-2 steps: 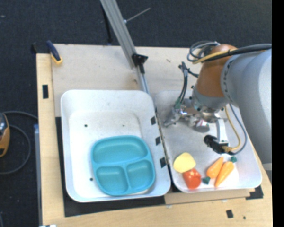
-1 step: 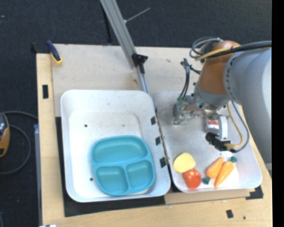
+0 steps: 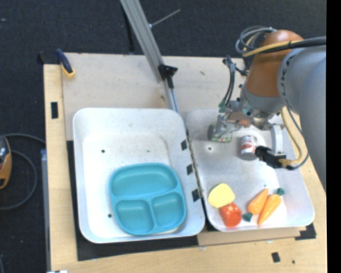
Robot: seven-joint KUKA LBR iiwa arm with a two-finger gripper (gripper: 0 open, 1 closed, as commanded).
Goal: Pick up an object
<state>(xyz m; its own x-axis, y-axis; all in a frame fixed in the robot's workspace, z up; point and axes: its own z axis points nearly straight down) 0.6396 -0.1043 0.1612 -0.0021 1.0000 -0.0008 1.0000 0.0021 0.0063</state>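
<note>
Claw, finger state indeterminate, hovers in approach; small silver-and-red cylindrical can lies just beside, requiring realignment before descent.

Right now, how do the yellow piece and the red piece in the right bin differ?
The yellow piece is pale yellow, rounded and flattish; the red piece is bright red and lumpier. The yellow piece looks a little broader than the red piece. The yellow piece lies farther from the bin's near rim, the red piece close to it. They share the right bin, lying right next to each other near its left wall.
</note>
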